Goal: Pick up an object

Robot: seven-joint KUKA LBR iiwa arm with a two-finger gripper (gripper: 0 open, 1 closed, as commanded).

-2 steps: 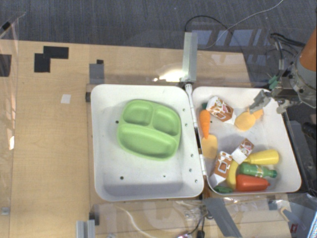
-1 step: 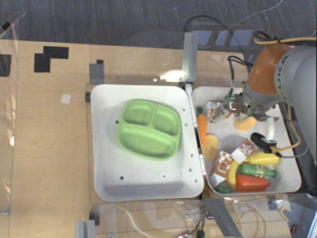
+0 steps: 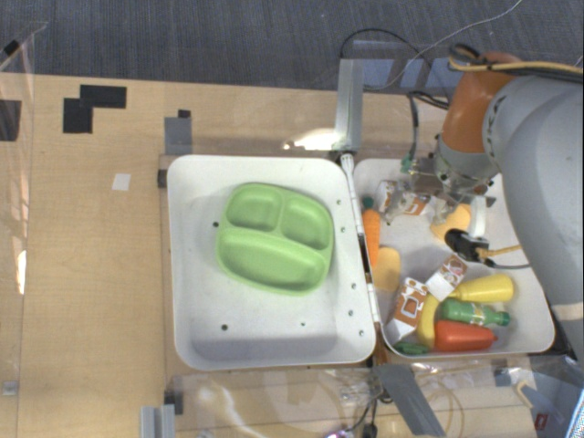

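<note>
The gripper is lowered into the right bin over a small packet for a pick; its grasp cannot be told.

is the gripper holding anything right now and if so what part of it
It cannot be told. The gripper sits low in the right bin, against a small brown-and-white packet, but the wrist hides whether anything lies between its fingers.

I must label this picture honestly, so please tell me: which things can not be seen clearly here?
- Claw, camera view: the wrist covers it, so its state is unclear.
- Small packet below it: too blurred to identify, or to tell if gripped.
- Right bin: the grey arm hides its far side.
- Pile by the yellow bottle: items overlap.
</note>
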